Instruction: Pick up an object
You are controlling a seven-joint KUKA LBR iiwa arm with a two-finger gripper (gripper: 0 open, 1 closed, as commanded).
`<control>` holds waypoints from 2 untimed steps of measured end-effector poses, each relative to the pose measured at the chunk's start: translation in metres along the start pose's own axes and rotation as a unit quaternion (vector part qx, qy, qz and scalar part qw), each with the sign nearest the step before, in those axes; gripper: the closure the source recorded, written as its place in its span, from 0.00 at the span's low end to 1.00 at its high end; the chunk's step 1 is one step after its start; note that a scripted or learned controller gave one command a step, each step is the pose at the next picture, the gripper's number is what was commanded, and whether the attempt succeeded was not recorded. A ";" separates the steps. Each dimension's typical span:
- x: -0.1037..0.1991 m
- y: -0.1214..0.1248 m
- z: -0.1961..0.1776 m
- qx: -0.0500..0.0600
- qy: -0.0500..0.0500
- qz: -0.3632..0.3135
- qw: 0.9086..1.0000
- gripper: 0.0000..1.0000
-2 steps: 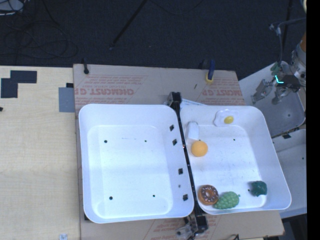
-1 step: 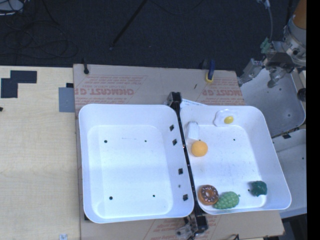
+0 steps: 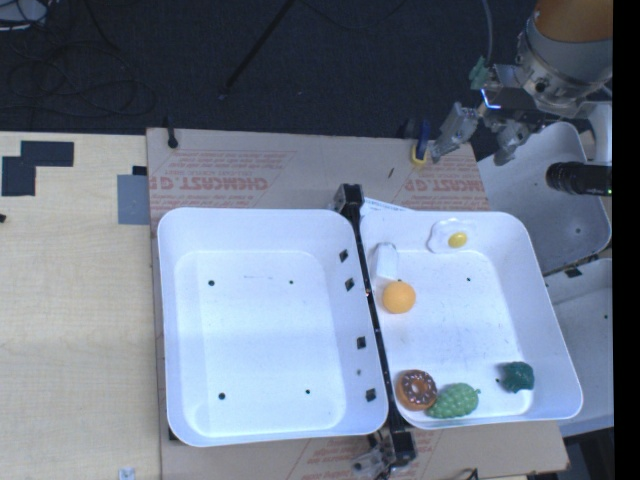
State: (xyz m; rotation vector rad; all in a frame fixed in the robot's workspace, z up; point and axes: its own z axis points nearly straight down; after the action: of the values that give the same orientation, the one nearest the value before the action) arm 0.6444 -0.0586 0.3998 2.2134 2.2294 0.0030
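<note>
Toys sit in the right bin [image 3: 545,298]; nothing lifted yet.
Nearest me lie a glazed ring doughnut [image 3: 415,389] touching a knobbly green grape bunch [image 3: 454,400], with a dark green broccoli piece [image 3: 517,375] close by. Farther in: a smooth orange ball [image 3: 399,297], a white cylinder [image 3: 385,261], a flat fried egg [image 3: 449,236]. My gripper [image 3: 470,128] hangs beyond the bin; I cannot tell its state. I worry the ball rolls away and the egg sits too flat to pinch.
</note>
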 end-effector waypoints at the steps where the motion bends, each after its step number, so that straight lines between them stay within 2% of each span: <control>1: 0.079 0.000 -0.042 0.000 0.000 0.000 1.000 0.00; 2: 0.191 -0.002 -0.065 0.001 0.001 -0.002 1.000 0.00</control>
State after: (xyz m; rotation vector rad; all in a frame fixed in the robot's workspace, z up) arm 0.6411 0.1324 0.4656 2.2100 2.2364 0.0031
